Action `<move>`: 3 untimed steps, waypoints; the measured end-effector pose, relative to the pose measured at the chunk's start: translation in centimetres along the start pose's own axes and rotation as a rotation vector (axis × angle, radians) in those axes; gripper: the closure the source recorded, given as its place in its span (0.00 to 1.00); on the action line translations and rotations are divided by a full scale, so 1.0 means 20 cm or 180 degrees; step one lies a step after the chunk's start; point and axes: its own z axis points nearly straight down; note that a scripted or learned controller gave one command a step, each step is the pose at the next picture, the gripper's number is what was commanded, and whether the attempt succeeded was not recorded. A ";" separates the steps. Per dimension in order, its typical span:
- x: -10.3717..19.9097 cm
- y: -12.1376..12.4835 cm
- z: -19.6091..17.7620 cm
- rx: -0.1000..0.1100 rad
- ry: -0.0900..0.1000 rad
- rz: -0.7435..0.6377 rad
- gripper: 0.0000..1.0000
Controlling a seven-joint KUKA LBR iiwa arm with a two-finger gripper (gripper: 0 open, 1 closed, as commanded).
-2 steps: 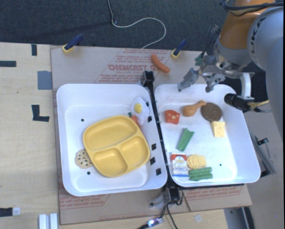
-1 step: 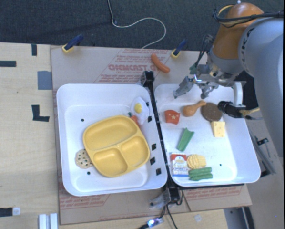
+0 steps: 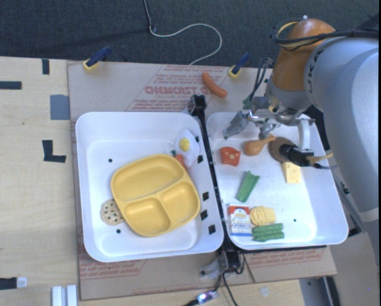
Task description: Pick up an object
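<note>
Overhead, the gripper [image 3: 251, 123] is seen over the far end of the right bin [image 3: 318, 225], hanging from the grey arm [image 3: 343, 107] with its orange band [image 3: 299, 53]. Its two fingers are spread apart, one slanting toward the bin divider and the other lying toward the arm, and nothing is held between them. Just on the near side of the gripper, a chicken drumstick [image 3: 257, 146] is laid on the bin floor, close to the inner finger, though contact cannot be made out. A red piece [image 3: 229, 155] is found slightly nearer the camera and toward the divider. A green pepper strip [image 3: 247, 186] is placed farther toward the near rim. A yellow cheese wedge [image 3: 292, 173] is set under the arm, beside a dark brown round item [image 3: 281, 148]. Well away from the gripper, at the near end, a small carton [image 3: 239, 219], a corn cob [image 3: 262, 215] and green bean pods [image 3: 267, 233] are grouped together. Across the divider, the left bin [image 3: 92, 171] is occupied by a yellow divided plate [image 3: 155, 193], a cookie [image 3: 111, 212] and a fried egg [image 3: 185, 145]. Beyond the bins, a sausage [image 3: 214, 85] is left on the cardboard [image 3: 133, 88].
</note>
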 end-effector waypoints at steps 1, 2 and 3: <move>0.01 0.00 0.24 -0.0008 -0.0002 0.0000 0.00; 0.01 0.00 0.18 -0.0014 0.0000 -0.0003 1.00; 0.00 -0.02 -0.13 -0.0025 0.0003 0.0010 1.00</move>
